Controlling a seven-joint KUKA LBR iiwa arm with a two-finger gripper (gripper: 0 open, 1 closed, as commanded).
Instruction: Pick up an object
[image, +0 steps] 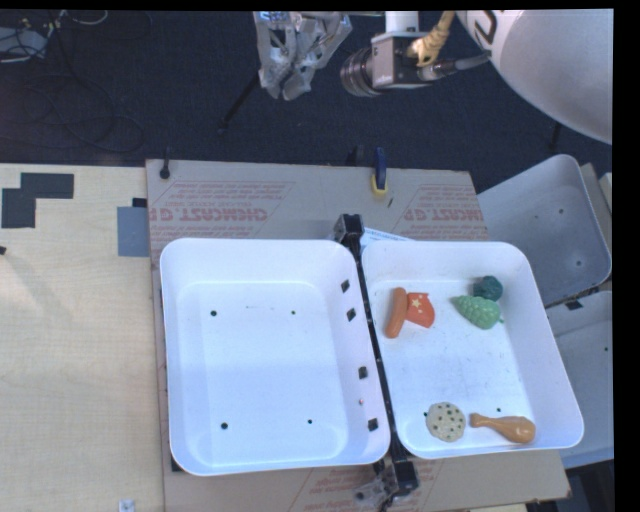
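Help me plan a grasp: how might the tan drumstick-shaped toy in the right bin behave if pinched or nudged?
The drumstick toy looks moulded and glossy, so it is probably stiff, light and a little slippery. Its rounded bulb and thin handle suggest it may pivot or roll if pushed off-centre. It lies apart from the spotted round piece, so a nudge probably wouldn't disturb that.

- We see a pale wooden bench top (70, 340) filling the left side, lit brightly, with soft shadow patches across it.
- We note dark rectangular marks (36, 195) and a grey square (131, 231) on its surface.
- A brown cardboard sheet (300, 205) with red printed lettering lies on the bench.
- Beyond the bench, we see a dark floor (130, 90) with thin cables trailing over it.
- A grey metal plate (560, 220) sits at the right.
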